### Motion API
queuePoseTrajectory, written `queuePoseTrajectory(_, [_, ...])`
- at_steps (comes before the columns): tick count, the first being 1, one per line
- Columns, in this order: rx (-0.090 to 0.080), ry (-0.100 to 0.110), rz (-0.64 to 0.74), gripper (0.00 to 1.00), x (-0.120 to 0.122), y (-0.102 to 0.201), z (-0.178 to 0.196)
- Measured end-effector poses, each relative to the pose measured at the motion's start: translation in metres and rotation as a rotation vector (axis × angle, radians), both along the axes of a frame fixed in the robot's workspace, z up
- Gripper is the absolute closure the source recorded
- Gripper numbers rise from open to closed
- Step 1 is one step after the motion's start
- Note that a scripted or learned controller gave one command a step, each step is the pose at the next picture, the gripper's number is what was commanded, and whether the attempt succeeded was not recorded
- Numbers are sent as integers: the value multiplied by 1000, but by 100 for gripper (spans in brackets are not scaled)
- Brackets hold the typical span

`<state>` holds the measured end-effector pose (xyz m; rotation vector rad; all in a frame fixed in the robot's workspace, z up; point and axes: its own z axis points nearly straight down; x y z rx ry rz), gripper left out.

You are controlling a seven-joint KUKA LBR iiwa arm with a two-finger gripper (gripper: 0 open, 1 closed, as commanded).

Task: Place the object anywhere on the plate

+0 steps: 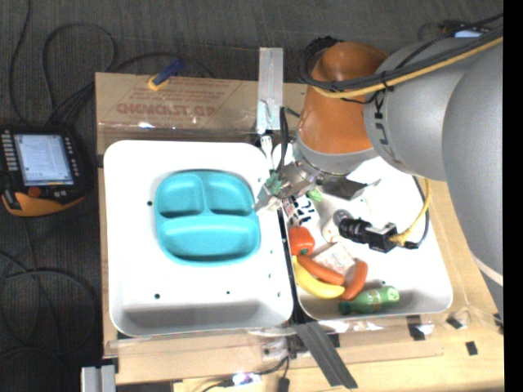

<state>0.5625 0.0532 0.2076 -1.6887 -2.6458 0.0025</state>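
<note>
Arm reaching in over the seam between the two white bins.
Gripper (276,188) is hanging just right of the blue plate (208,216) in the left bin (131,300); finger state: cannot tell. Toy food is lying in the right bin's (437,292) near corner: banana (315,285), carrot (320,269), green bottle (372,298).

Bench (122,96) with two white bins (131,300)

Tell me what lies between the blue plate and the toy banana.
In the camera view, bare white floor of the left bin and the rims where both bins meet separate the blue plate from the toy banana.
</note>
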Motion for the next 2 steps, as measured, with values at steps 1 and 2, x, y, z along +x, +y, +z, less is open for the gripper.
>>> queuePoseTrajectory(1, [-4,-3,137,100,71,-16,26])
queuePoseTrajectory(2, [0,-3,411,100,46,-13,-24])
